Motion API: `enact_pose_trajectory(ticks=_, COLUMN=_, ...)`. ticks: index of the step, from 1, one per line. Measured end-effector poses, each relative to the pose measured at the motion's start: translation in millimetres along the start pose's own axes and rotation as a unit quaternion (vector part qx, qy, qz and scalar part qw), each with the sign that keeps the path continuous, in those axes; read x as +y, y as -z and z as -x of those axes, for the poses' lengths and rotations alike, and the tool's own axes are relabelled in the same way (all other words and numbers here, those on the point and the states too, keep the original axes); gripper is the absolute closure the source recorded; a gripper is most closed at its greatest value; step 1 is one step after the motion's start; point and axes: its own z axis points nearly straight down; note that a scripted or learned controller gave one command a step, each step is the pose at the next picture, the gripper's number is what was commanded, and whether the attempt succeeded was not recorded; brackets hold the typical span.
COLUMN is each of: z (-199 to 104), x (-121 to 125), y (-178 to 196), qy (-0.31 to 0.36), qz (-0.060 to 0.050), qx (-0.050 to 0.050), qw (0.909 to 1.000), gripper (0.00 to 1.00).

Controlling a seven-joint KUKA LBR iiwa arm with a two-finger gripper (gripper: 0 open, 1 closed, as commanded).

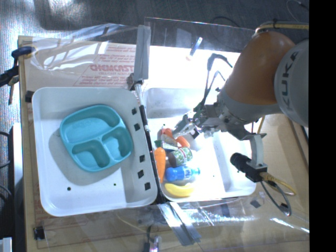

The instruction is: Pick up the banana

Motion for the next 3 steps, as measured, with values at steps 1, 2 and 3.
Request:
enact_pose_trajectory(ticks=1, z=51.2, x=49.2, y=-79.4, qy=-0.047, qz=0.000, qx=0.000, qw=0.9989, gripper=0.00)
enact_pose_trajectory(ticks=2, z=62.1, x=68.5, y=-165.0, qy=-0.036, qz=0.000, qx=0.000, qw=0.9993, gripper=0.00)
enact_pose_trajectory(ticks=3, z=58.1, x=75.7, y=-176.8, qy=-0.076, qz=0.004, qx=0.001, qw=0.9971, gripper=0.00)
